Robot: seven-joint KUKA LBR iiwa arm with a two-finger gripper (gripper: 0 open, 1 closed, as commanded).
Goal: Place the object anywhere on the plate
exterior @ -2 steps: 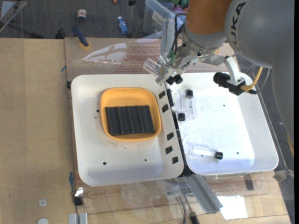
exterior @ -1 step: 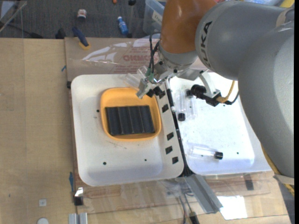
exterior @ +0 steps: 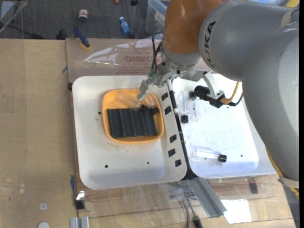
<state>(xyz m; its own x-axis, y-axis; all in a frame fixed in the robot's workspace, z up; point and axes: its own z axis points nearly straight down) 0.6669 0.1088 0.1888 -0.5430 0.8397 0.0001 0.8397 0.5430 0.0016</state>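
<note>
A yellow-orange plate [exterior: 110,103] sits in the left white bin [exterior: 90,127]. On the plate lies a flat black ribbed object [exterior: 132,122] that covers most of its middle. My gripper [exterior: 142,96] reaches down from the grey arm with the orange band [exterior: 187,23], and its tip hangs over the plate's far right part, just above the black object's upper right corner. Something pale and translucent [exterior: 124,99] shows on the plate's far side, left of the gripper's tip.
The right white bin [exterior: 247,141] holds a clear tube with a black cap [exterior: 209,155], a small black piece [exterior: 201,93] and a clear item [exterior: 191,110]. Black clips [exterior: 172,139] line the wall between the bins. The arm's bulk covers the right bin's far side.
</note>
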